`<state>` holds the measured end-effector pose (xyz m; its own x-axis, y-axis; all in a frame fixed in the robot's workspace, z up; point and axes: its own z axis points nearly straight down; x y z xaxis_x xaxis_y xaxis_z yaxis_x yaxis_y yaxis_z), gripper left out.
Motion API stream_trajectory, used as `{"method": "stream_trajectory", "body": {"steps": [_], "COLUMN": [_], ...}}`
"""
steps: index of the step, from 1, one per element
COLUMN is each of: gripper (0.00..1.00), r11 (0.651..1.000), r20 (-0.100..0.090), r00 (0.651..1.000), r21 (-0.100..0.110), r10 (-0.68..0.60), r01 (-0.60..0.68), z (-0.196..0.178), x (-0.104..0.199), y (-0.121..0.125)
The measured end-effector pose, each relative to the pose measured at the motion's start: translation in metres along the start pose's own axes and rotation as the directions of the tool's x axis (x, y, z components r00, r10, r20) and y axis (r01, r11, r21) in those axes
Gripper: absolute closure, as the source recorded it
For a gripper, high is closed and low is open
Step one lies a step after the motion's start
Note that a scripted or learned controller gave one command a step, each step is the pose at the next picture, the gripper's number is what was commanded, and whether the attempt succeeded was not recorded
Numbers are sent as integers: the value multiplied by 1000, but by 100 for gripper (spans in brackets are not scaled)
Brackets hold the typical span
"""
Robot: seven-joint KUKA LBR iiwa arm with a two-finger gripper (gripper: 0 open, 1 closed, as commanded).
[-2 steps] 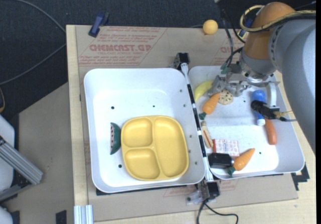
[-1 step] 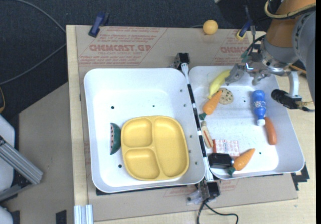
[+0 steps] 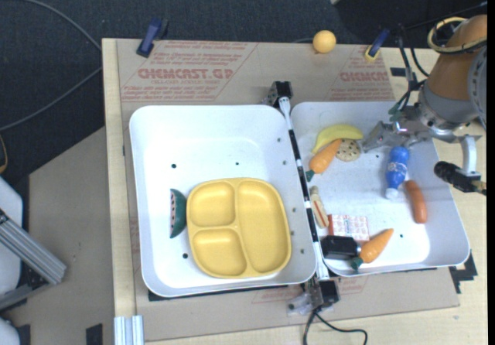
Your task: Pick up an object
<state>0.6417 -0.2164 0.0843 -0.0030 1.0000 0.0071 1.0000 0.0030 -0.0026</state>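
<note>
Over right bin, near far rim: tool, finger state cannot tell, nothing seen gripped. Nearest targets: banana, cookie, carrot just beside it; bottle near. Advice: centre over single item, descend straight, avoid neighbours. Same bin: sausage, second carrot, hot dog, card. Left bin: yellow tray, melon slice touching it.

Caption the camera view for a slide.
Gripper hovers beside banana and carrot in right bin.
</note>
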Motion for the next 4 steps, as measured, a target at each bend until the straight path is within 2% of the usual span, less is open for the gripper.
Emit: {"method": "stream_trajectory", "body": {"steps": [1, 2, 3, 4], "gripper": [0, 0, 0, 0], "r11": [1000, 1000, 1000, 1000], "r20": [7, 6, 7, 6], "r00": [1000, 1000, 1000, 1000], "r21": [-2, -2, -1, -4], "r10": [4, 3, 4, 1], "r01": [-4, -3, -4, -1], "z": [0, 1, 1, 1], "x": [12, 52, 49, 110], "y": [-43, -86, -125, -69]}}
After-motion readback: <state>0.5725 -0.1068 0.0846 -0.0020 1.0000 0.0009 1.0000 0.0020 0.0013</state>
